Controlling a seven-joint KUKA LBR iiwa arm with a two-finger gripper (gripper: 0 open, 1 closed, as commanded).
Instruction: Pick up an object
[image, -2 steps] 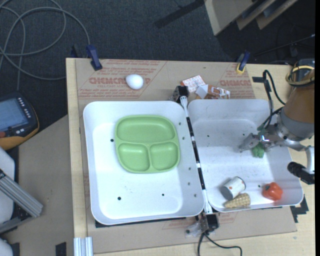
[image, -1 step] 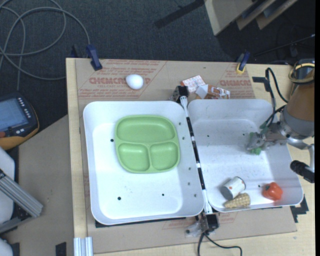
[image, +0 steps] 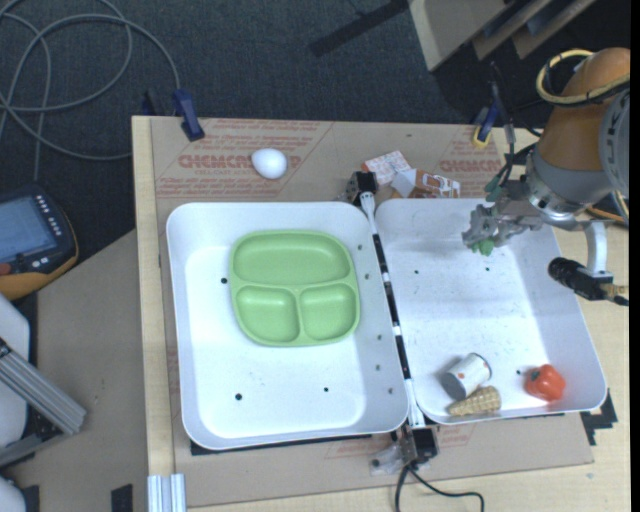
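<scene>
My gripper (image: 486, 236) hangs over the far part of the right bin (image: 450, 290), below the grey wrist with its orange band. A small green patch (image: 486, 246) shows at its tip; whether that is a held thing I cannot tell. At the bin's near edge lie a small grey and white can (image: 467, 373) on its side, a waffle cone (image: 476, 402) just in front of it, and a red toy vegetable (image: 546, 382) to the right. All three are well apart from the gripper.
A green divided plate (image: 295, 285) lies in the left bin (image: 200, 340). On the bench behind the bins rest a white egg (image: 268, 162) and some small packets (image: 402, 176). Blue clamps (image: 187, 114) hold the board's far edge.
</scene>
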